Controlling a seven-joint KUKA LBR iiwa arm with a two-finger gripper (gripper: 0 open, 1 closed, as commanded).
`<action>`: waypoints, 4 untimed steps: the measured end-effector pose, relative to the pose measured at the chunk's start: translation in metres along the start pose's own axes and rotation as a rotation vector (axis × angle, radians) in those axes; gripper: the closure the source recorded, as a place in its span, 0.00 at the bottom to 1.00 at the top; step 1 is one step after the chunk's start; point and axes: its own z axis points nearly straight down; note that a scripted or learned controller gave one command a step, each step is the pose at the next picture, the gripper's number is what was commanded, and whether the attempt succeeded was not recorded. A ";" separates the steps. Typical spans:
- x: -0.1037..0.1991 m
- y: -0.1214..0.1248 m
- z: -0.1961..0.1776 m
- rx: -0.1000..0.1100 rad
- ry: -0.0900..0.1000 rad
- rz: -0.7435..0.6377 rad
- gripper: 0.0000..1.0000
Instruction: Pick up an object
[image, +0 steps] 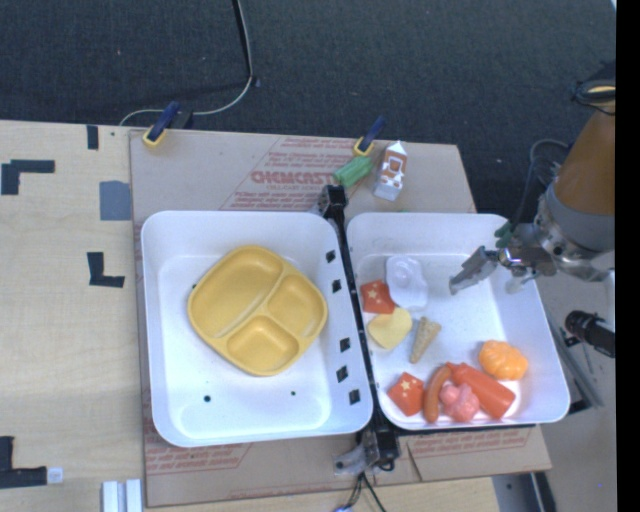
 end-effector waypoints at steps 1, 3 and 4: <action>0.037 0.010 0.101 0.009 0.003 -0.002 0.00; 0.048 0.141 0.166 -0.016 -0.002 -0.004 0.00; 0.057 0.126 0.170 -0.001 -0.001 0.000 0.00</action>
